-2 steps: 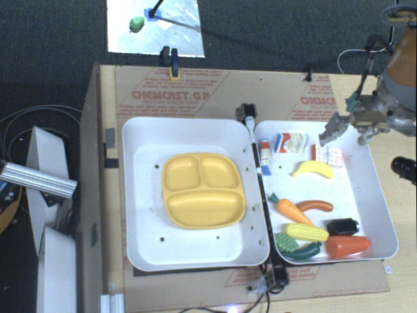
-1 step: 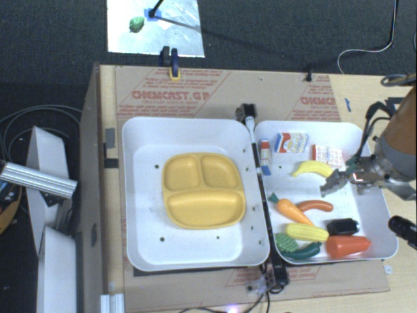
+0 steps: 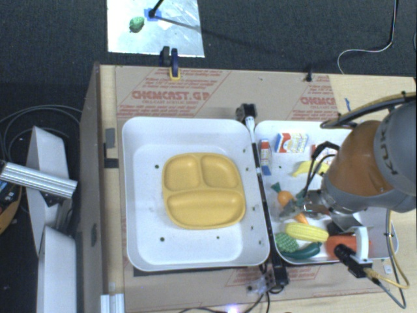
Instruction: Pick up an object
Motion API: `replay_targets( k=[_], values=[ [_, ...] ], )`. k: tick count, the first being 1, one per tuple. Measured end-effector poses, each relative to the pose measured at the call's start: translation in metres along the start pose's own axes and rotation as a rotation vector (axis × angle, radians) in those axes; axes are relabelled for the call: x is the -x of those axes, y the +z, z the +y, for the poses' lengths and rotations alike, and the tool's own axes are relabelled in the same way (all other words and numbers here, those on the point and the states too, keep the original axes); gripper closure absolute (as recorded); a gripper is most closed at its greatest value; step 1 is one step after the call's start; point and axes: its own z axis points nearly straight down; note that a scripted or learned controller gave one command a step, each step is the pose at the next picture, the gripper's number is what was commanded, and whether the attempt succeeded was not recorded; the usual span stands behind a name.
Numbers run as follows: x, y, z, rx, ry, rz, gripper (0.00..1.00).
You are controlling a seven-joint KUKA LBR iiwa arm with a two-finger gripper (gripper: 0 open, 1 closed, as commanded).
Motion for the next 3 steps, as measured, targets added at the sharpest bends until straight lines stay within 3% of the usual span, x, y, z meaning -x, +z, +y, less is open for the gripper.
replay_targets(
  k=[1,2,3],
  values=[
    [0.005,0.000,0.032,0.000,0.000,0.000,0.00],
    [0.005,-0.010,0.032,0.001,-0.002,0.000,1.00],
    [-0.056,-0.100,0.066,0.001,-0.002,0.001,1.00]
  ],
)
